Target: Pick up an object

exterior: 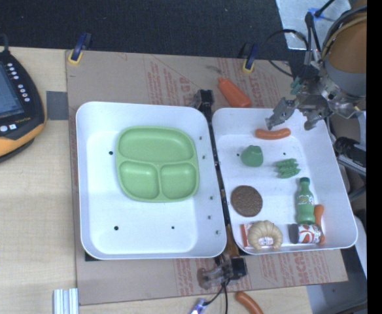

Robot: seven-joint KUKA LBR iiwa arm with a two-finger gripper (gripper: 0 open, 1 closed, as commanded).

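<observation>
My gripper [294, 118] hangs over the far edge of the right bin [331, 175], its two fingers spread open with nothing between them. Just below it lies a red sausage [272, 134]. Further into the bin sit a green pepper-like lump [251, 156], a small green leafy piece [286, 169], a brown patty [246, 201], a green bottle [303, 201], a small carrot [318, 212], a bagel-like bun [265, 235] and a red-and-white can [305, 233].
The left bin [99, 195] holds a green divided plate [157, 163]. An orange carrot [233, 92] lies on the cardboard behind the bins. A teach pendant [4, 106] rests at the far left. Clamps and cables sit between the bins.
</observation>
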